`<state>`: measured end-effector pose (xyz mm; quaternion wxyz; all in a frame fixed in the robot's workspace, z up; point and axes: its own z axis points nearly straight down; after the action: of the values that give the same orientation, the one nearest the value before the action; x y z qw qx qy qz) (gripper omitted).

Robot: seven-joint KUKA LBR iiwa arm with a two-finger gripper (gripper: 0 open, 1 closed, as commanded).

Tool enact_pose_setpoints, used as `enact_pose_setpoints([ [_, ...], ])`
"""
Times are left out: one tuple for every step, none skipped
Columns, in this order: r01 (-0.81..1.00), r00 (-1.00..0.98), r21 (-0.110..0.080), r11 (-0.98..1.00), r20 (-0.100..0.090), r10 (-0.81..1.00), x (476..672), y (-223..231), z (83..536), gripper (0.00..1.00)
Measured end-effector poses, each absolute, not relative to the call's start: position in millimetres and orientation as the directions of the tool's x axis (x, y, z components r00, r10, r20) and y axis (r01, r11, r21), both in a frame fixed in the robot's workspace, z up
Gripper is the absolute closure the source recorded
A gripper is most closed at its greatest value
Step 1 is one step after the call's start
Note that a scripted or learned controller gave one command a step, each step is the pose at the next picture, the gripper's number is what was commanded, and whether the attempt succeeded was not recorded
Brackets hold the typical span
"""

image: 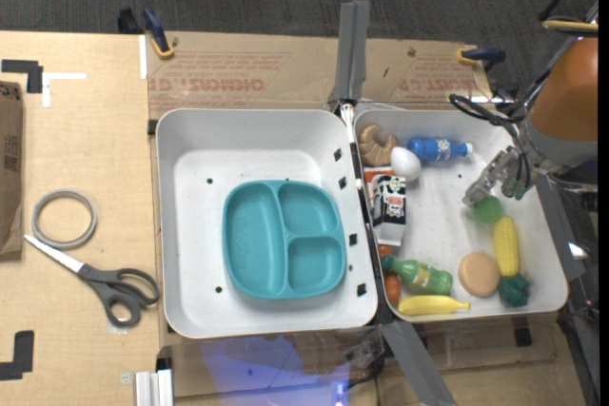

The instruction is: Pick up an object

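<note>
i'm bringing the end effector [490, 188] in over the right bin [547, 233], and it sits just above a small green ball [488, 210] beside the corn cob [506, 245]. from this slant i cannot tell how it is set, and nothing shows gripped in it. the ball looks like the nearest pick. it is round and likely to roll, so i'd centre over it before descending, and keep clear of the corn cob just below it. a grip slightly off centre could squirt it toward the bin wall.

other candidates lie well apart: a tan round piece [479, 274], a banana [433, 304], a green bottle [422, 276], a white egg [405, 163] and a blue-labelled bottle [441, 149]. the left bin [181, 233] holds a teal divided plate [284, 239].

readable writing is scarce. the cardboard [228, 71] on the tabletop carries red print, upside down from here, and i can't read it for certain. the bottle label and the black-and-white packet [389, 200] are too small to read.
</note>
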<state>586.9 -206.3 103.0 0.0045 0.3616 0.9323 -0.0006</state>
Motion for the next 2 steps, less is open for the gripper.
enact_pose_setpoints([
  [0.74,-0.672,0.002,0.672,-0.004,0.74,611.5,-160,202,1.0],
  [0.669,-0.743,0.001,0.743,-0.002,0.669,589.4,-137,92,1.0],
])
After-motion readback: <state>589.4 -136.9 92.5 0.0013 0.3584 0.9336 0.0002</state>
